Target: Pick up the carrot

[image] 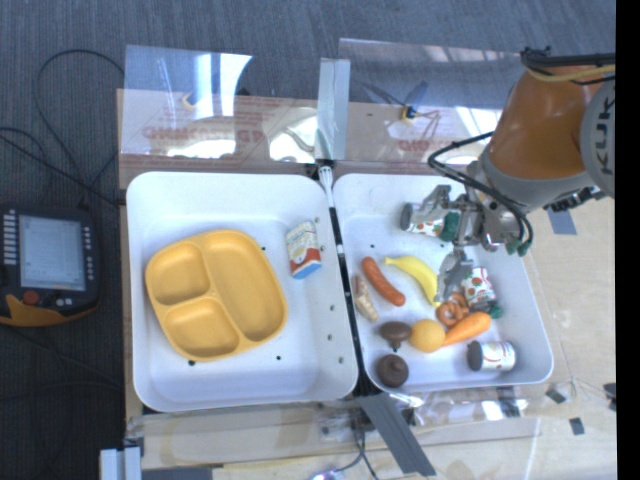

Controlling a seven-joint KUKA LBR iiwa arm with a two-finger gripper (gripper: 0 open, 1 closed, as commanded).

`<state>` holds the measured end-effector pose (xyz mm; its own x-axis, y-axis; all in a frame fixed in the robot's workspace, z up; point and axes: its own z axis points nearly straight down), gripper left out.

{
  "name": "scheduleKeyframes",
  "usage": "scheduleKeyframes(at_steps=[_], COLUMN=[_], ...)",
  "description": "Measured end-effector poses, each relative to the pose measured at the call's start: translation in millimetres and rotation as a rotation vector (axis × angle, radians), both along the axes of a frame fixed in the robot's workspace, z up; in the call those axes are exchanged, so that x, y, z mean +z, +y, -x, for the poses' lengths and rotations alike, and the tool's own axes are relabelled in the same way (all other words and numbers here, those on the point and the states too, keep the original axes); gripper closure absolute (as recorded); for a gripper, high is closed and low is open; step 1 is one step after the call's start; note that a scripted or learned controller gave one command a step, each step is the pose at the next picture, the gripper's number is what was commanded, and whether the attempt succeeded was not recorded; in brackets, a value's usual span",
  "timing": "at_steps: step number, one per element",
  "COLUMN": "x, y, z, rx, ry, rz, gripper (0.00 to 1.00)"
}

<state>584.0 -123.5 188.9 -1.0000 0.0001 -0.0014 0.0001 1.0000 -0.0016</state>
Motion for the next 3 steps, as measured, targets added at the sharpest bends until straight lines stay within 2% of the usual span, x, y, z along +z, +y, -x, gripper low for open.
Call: scheduleKeyframes(at_steps=[1,2,3], x=[-81,-100,-99], y=[-4,-26,-49], z=[57,81,88], rx=[0.144,0.220,0.142], ry=[0.008,-0.012,-0.014], rz=[-0.003,0.000,-0.001], gripper=[0.00,0.00,0.00])
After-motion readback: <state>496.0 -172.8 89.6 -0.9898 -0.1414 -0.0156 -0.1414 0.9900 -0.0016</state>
